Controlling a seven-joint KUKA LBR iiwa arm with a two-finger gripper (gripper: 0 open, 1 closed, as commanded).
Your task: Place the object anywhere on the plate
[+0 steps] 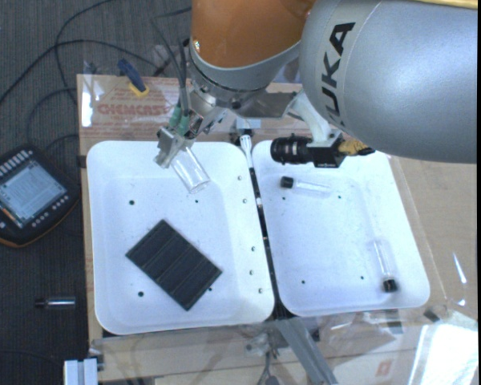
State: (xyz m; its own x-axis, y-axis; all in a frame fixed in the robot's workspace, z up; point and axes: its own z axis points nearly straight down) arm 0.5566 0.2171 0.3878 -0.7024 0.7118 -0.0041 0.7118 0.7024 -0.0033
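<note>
While the pincer (170,147) gripped a clear tube (191,172) in the upper left, it needed to go down slowly — right over the dark plate (174,264).

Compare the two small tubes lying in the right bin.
The upper tube lies nearly level near the bin's top left, its black cap pointing left. The lower tube lies steeply slanted near the bottom right corner, its black cap at the lower end. Both are clear, slim and black-capped, resting flat on the right bin.
</note>
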